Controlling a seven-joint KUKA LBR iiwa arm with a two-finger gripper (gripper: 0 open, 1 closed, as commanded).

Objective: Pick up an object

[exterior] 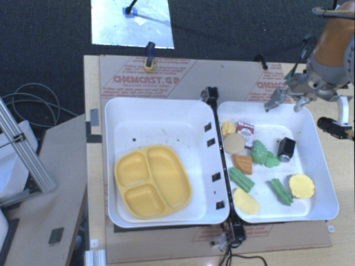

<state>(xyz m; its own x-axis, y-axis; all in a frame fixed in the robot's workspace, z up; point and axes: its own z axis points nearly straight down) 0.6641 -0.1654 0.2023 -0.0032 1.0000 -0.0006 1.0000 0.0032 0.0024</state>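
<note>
Bins sit side by side, the left bin (pixel 161 107) holding a yellow tray (pixel 152 180), the right bin (pixel 319 148) the pickable toy food (pixel 260 154), while the gripper (pixel 288 100) hovers spread and empty above its far rim.

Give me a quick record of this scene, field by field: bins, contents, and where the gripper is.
left bin: holds a yellow divided tray
right bin: holds small toy foods, among them a yellow round piece, an orange piece and a black object
gripper: above the right bin's far edge, jaws apart, holding nothing
</note>
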